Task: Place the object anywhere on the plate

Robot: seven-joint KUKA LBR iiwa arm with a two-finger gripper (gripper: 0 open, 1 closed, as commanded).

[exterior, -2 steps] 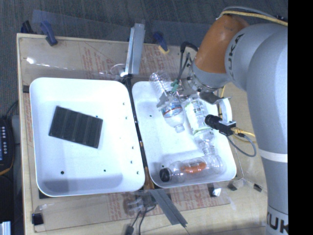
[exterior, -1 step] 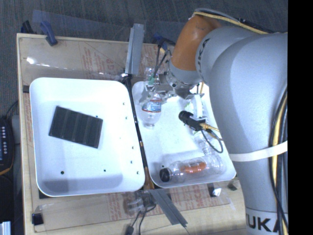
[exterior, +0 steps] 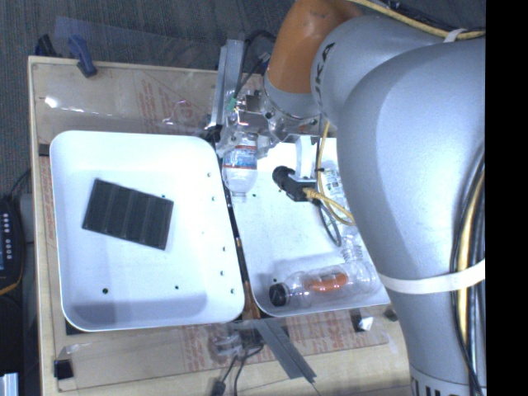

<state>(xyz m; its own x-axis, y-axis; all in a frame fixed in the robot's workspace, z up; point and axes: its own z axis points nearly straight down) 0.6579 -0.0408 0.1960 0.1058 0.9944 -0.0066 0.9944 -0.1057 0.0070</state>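
A small clear bottle is seen held upright in the tool, above the wall between the two bins. The dark plate is lying flat in the left bin. The bottle should be carried slowly left and let go low over the plate's middle.

Grey arm low, pincer downward.
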